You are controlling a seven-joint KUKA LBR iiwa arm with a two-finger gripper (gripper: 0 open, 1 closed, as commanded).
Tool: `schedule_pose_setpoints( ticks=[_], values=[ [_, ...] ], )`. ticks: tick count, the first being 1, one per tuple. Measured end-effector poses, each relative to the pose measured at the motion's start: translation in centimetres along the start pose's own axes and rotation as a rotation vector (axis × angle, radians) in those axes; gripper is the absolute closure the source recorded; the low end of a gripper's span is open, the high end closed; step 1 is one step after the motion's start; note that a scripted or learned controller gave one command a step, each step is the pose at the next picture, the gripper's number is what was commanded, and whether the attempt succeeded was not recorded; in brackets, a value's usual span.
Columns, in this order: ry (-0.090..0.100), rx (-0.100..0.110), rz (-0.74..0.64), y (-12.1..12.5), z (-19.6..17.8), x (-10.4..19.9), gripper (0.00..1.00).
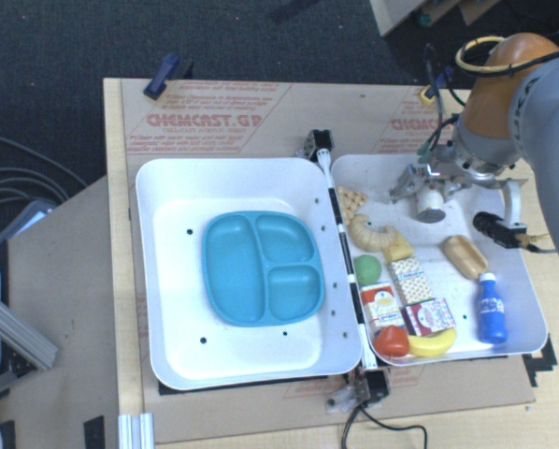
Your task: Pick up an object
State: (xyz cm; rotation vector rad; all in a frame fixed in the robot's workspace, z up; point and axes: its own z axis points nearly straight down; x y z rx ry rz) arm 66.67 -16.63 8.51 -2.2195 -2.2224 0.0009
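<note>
My gripper (431,199) hangs over the back of the right bin (530,293), under the grey arm with its orange band (504,82). Nothing shows held in it. In front of it lie a tan bread roll (465,255), a blue bottle (490,309), a curved pastry (373,235), a waffle piece (352,199), a green ball (366,269), a checkered box (408,277), a red carton (429,316), an orange-labelled carton (380,305), a tomato (392,341) and a banana (431,344).
The left bin (167,204) holds a blue divided plate (261,267). A black clamp (319,143) sits at the back where the bins meet. A blue clip (163,75) lies at the board's far left corner.
</note>
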Motion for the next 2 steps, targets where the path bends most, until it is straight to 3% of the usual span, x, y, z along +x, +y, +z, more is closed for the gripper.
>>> schedule_pose_setpoints(
  ticks=[1,2],
  values=[
    [-0.002,-0.002,-0.001,0.1,-1.1,0.0,1.00],
    [0.000,-0.004,0.000,0.1,-12.9,6.4,1.00]
  ],
)
